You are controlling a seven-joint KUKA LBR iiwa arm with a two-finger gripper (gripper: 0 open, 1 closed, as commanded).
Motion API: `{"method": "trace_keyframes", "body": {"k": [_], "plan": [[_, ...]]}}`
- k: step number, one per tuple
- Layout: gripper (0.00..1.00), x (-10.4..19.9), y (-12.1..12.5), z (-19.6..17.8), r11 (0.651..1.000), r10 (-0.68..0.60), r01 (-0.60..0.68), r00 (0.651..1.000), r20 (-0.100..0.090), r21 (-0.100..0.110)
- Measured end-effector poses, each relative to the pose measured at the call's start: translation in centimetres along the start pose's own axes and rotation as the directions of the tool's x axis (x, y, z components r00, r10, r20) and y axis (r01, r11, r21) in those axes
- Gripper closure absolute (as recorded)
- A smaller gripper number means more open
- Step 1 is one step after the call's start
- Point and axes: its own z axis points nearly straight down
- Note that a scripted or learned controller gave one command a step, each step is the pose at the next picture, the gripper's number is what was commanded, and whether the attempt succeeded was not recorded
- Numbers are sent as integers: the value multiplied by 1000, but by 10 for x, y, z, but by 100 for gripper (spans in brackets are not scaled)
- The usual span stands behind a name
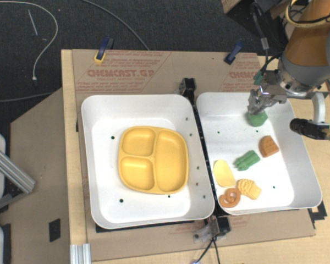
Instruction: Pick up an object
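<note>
The right bin (pixel 297 191) has the arm's jaws (pixel 258 108) low over its far end, right on top of a small green piece (pixel 257 119); can't tell if they're clenched or released. Looks like the grab step, so next it needs a firm pinch, then a straight lift.

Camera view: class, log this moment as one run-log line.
pincer | over green object, right bin | yellow divided plate in left bin
</note>
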Motion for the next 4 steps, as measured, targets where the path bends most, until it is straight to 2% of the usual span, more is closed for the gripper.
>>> {"method": "trace_keyframes", "body": {"k": [1,2,3,4], "plan": [[100,0,1,-38,1000,0,0,1000,0,3],[100,54,-6,-20,1000,-4,4,1000,-4,11],[100,98,-12,-12,1000,-4,4,1000,-3,11],[100,147,-24,-16,1000,-5,5,1000,-4,11]]}}
